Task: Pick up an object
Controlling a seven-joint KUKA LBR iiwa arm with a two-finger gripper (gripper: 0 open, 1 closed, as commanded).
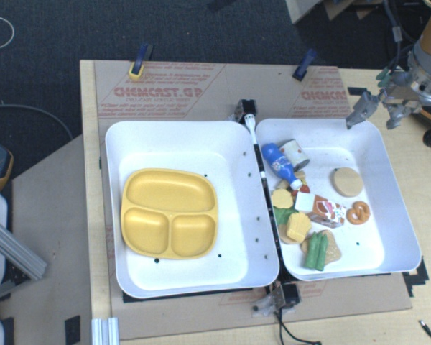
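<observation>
The robot's grey metal hand [379, 108] is at the upper right of the frame, just past the top right corner of the right white bin [395, 192]. Its two fingers [360, 111] are spread apart, and nothing is between them. The hand is up above the desk [201, 85], away from the toys.

The right bin sits on the right side of the frame. It holds a pile of small toy foods. A blue and white plastic bottle [277, 159] lies near the top left of that bin, close to the wall between the bins. A small white and grey can [294, 152] lies just beside it, to the right. A round tan cookie [348, 182] sits alone further right. A small brown pretzel [358, 212] lies below the cookie. A red and white packet [327, 210] lies to the left of the pretzel. A yellow chunk [297, 227] and a yellow round piece [282, 198] are in the pile too. A green toy vegetable [316, 251] lies at the bottom of the pile, touching a tan piece under it.

The left white bin [122, 142] is on the left side of the frame. A yellow plastic plate with three parts [170, 212] lies flat in the middle of it.

Two blue clamps [139, 61] hold the brown board at the top edge of the desk.
</observation>
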